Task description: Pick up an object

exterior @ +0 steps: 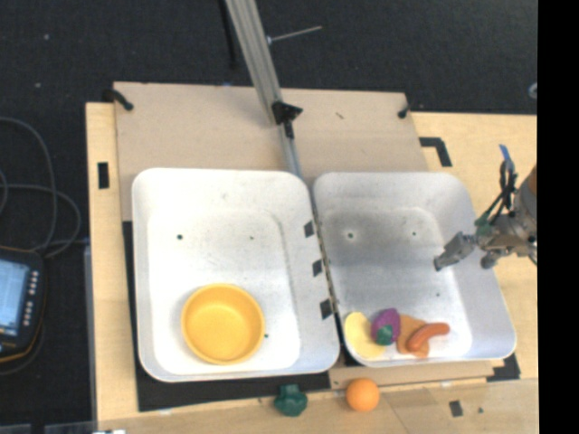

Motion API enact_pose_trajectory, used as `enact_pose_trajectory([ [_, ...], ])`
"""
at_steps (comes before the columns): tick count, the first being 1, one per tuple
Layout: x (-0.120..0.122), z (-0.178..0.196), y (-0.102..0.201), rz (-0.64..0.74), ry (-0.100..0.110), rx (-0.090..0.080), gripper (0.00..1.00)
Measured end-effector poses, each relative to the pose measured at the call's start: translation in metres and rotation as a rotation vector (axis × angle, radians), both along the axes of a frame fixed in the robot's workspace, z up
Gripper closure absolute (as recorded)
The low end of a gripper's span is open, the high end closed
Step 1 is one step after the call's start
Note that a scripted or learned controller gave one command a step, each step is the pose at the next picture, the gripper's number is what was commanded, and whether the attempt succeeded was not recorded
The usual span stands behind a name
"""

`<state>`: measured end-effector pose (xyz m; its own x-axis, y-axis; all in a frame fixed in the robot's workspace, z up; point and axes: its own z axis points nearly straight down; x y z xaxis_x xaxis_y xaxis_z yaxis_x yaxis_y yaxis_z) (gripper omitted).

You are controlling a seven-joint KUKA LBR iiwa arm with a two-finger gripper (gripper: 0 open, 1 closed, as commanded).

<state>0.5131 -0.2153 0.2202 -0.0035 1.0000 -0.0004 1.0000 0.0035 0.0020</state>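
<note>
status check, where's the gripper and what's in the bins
Gripper over right bin, near its right rim, nothing held. Toy pile at that bin's near edge; yellow bowl in left bin. Path to pile unobstructed.

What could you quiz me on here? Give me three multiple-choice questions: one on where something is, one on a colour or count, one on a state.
1. Where is the yellow bowl?
A. Left bin, near corner
B. Right bin
C. On the bench outside the bins

2. How many things lie on the bench in front of the bins?
A. None
B. Two
C. Five

3. What is the state of the hand?
A. Clamped on the bowl
B. Lifting the orange ball
C. Over the right bin, holding nothing

Answers:
1. A: the bowl sits in the left bin, towards its near edge.
2. B: an orange ball and a green piece.
3. C: it hangs above the right bin, apart from the toys.
</note>
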Motion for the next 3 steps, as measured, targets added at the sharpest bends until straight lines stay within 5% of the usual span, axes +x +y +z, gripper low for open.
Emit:
enact_pose_trajectory([
  [1,0.000,0.000,0.000,-0.001,0.000,0.000,0.00],
  [3,0.003,-0.115,-0.004,-0.004,0.006,0.000,0.00],
])
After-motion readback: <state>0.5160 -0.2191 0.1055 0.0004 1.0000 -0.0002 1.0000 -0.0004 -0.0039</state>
